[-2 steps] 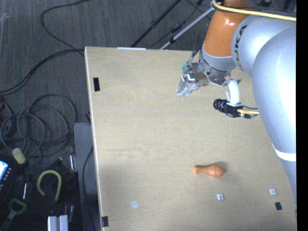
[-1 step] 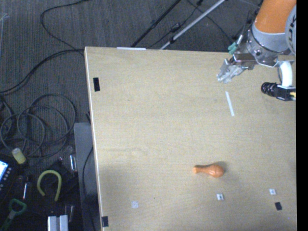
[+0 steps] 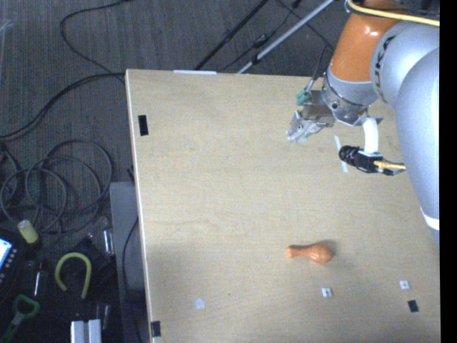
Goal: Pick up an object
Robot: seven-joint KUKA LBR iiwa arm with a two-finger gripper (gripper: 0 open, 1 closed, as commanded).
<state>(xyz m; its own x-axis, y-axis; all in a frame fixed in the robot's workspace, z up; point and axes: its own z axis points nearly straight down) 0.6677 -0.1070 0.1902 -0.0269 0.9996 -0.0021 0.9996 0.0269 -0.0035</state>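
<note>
My two-finger metal gripper (image 3: 301, 131) hung over the far right part of the pale wooden bench top (image 3: 214, 191), below my grey arm with its orange band (image 3: 360, 41) entering from the right. Whether it was open or closed could not be told at this size and blur. Nothing was seen held in it.

The small orange pear-shaped object with a narrow neck (image 3: 311, 252) lay on its side on the bench top, toward the near right, its thin end pointing left and its rounded end right. It was well apart from my gripper, nearer to the camera, with bare wood between them. It cast a faint shadow on the surface and touched nothing else.

A black cable fitting with a yellowish tip (image 3: 368, 161) hung just beside my wrist, on its right and slightly below the gripper. A small black rectangular marker (image 3: 143, 125) sat near the far left edge of the bench top. Several small pale square tags (image 3: 326, 292) lay near the front right of the surface, close to the orange object but not touching it.

On the dark carpeted floor (image 3: 64, 63) left of the bench lay loops of black cable (image 3: 57, 184) and a yellow-green curved hook-shaped item (image 3: 73, 269).
</note>
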